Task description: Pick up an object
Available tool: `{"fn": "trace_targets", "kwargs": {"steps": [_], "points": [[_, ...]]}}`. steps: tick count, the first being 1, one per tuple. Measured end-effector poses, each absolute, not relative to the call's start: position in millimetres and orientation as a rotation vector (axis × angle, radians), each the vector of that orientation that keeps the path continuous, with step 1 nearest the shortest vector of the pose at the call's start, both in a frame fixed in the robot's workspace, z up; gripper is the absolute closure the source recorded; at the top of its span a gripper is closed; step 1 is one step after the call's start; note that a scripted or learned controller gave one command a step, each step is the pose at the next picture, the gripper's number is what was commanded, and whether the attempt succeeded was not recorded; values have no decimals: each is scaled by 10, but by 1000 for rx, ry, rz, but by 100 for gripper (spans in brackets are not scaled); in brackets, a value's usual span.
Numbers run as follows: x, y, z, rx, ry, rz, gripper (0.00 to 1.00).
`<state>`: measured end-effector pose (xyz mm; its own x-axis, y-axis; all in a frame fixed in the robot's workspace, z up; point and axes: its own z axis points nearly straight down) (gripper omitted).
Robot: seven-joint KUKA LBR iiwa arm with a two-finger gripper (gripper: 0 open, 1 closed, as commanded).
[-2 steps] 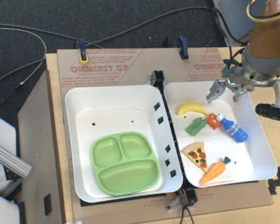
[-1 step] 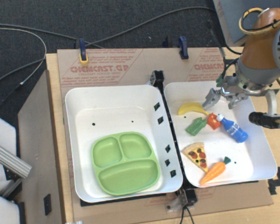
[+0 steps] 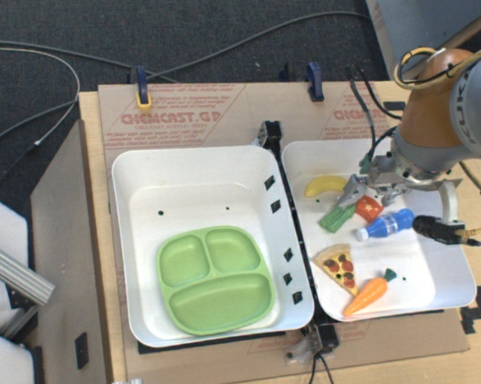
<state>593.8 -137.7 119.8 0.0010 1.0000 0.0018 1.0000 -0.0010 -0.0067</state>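
White bins are set side by side; the right bin (image 3: 453, 295) holds the toys. The gripper (image 3: 362, 188) is lowered near its back edge, fingers spread, touching the green block (image 3: 337, 217) beside the red toy (image 3: 368, 208). Open floor is seen around the carrot (image 3: 366, 295).

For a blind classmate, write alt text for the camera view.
A grey-and-orange robot arm's pincer hangs low over toys in the right bin: banana, green block, red piece, blue bottle, pizza slice, carrot. The left bin holds a green divided plate.
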Motion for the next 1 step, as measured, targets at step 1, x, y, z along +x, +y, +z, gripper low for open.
{"fn": "trace_targets", "kwargs": {"steps": [1], "points": [[5985,-1397,926,-2229,-2227,-7,0]]}}
